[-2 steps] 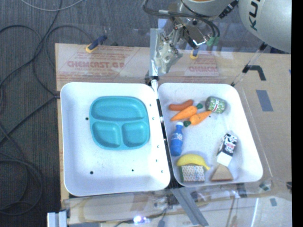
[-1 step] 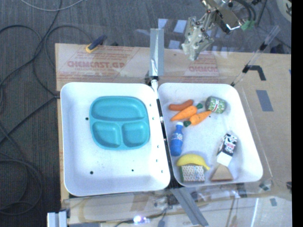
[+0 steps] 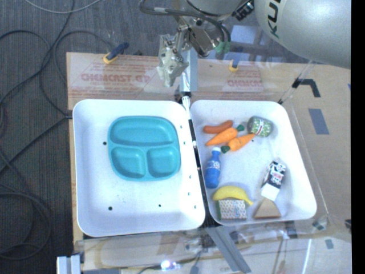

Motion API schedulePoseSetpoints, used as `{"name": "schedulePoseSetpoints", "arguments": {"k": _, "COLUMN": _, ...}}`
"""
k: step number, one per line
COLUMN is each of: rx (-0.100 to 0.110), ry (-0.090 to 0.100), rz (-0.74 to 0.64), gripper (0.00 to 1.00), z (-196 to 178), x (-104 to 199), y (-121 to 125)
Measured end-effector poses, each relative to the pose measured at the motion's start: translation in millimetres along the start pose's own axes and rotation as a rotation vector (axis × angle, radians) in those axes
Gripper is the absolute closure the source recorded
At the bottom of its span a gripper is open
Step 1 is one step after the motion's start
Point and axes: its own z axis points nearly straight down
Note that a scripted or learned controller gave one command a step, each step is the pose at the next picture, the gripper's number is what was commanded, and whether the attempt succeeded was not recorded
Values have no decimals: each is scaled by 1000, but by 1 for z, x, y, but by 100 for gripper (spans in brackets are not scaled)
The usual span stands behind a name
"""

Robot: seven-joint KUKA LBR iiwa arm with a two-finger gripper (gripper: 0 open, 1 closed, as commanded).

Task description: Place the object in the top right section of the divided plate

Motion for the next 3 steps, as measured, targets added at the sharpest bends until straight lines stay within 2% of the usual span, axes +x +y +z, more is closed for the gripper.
{"name": "schedulePoseSetpoints", "arguments": {"k": 1, "rx": 2, "ry": -2, "rz": 88, "gripper": 100, "z": -52, "x": 18, "y": -45}}
{"name": "schedulePoseSetpoints", "arguments": {"k": 2, "rx": 0, "ry": 1, "rz": 105, "gripper": 100, "z": 44, "x": -5, "y": 6}}
{"name": "schedulePoseSetpoints", "arguments": {"k": 3, "rx": 1, "ry": 2, "rz": -112, "gripper": 100, "z": 163, "x": -28, "y": 68}}
